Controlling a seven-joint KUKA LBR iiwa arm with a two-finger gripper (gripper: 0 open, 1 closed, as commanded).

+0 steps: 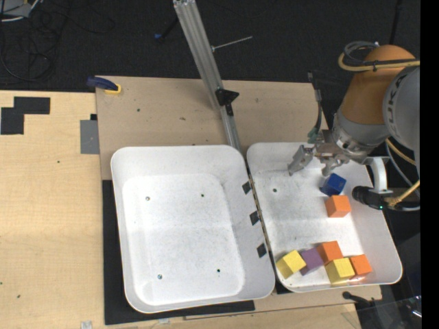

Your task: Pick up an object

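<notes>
At the upper right of the frame, over the right bin [384,249], the gripper [317,157] hangs with fingers spread and empty just up-left of the blue cube [335,183], so the approach seems under way; next it must centre, descend and close.

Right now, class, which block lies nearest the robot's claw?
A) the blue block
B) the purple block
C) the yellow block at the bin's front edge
A: the blue block sits just beside the claw in the right bin; the purple block lies far forward.
</notes>
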